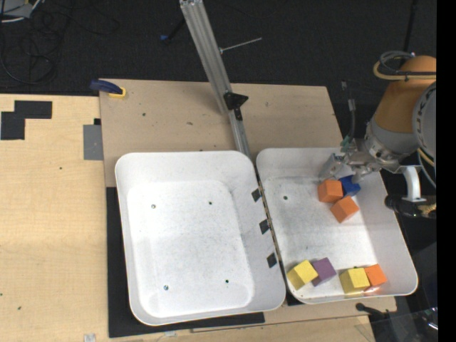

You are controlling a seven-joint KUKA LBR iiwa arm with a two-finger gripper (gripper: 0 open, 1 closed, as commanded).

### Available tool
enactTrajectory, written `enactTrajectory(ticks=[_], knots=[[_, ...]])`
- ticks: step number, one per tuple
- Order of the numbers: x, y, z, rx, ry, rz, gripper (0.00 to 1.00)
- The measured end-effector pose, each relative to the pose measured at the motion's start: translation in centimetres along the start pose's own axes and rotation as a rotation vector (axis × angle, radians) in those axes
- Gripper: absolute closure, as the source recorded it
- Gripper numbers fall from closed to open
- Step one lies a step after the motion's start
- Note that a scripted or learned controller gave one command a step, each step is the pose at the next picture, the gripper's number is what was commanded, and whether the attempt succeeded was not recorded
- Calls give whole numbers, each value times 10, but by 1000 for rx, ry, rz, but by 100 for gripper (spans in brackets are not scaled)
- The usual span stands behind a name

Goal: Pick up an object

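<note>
Hand [347, 164] low over right bin's [306, 169] far corner, orange cube [330, 190] and blue block [350, 187] right under its tips, second orange cube [345, 209] just nearer; grip state can't tell.

even overhead light, bright on the white bins [185, 164]; dark background, soft shadows, slightly grainy throughout.

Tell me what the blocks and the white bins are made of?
The blocks, like the orange one and the purple one, look like foam or painted wood: matte, flat colors, no shine, slightly soft edges. Which one, I cannot tell. The bins look like thin molded plastic: smooth white, rounded corners and raised rims.
</note>
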State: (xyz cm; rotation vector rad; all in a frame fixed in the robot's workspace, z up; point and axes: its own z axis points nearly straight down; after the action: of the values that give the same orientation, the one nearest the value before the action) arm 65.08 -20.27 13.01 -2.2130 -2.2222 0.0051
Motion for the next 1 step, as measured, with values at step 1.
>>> enactTrajectory(ticks=[1], knots=[[-3, 6, 10, -26, -9, 1, 0]])
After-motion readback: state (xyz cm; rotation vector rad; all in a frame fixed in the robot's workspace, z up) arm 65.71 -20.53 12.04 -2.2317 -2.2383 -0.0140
